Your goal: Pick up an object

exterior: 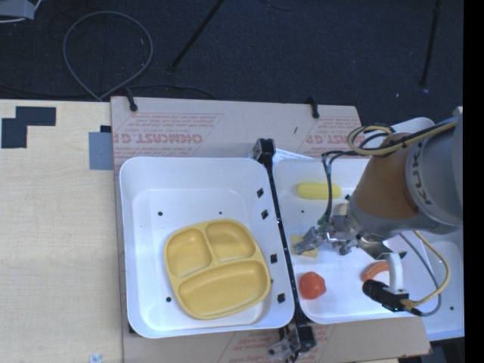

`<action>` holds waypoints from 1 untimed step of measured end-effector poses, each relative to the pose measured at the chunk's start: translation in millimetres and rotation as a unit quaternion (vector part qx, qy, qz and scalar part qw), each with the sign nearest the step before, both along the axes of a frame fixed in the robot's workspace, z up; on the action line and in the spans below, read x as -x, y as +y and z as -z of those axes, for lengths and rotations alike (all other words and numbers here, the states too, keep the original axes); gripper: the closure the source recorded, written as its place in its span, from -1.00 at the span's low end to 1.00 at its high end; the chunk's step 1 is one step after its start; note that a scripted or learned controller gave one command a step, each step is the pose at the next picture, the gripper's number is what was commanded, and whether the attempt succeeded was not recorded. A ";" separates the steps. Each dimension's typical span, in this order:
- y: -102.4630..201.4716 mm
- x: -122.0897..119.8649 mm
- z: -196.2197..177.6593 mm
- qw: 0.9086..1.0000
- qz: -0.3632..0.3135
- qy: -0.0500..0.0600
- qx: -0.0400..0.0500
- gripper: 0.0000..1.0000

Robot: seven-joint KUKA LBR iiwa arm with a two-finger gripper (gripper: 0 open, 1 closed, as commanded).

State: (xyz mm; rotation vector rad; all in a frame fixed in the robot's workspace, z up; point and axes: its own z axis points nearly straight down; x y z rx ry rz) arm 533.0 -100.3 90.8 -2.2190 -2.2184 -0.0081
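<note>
1. Two white bins sit side by side on the desk; the left bin (144, 203) holds a yellow tray (218, 268), and the right bin (333, 308) holds the small things worth picking.
2. Three candidates lie in the right bin: a tomato (311, 284) near its front edge close to the divider, a corn cob (318, 191) toward its back edge, and a small pale piece (307, 250) against the divider between them. An orange thing (376, 270) lies farther right, partly hidden by the arm.
3. The tomato looks like a light, stiff toy with a smooth, rounded skin, so it would likely slip or roll under an off-centre pinch. Taking it across its widest part, straight from above, seems safest.
4. The corn looks light and rigid too; gripping across its short width at mid-length should hold better than along its length.
5. The pincer (306, 242) hangs low over the right bin near the divider, just above the pale piece. Its metal tips appear slightly spread, with nothing visibly between them.
6. The tomato lies just in front of the pincer, toward the bin's front edge and a little to the right, apart from it. The corn lies behind it, well apart.
7. I judge no grasp is made yet.
</note>
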 end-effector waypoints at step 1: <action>-3.1 -2.3 -13.6 1.000 0.003 -0.004 0.002 1.00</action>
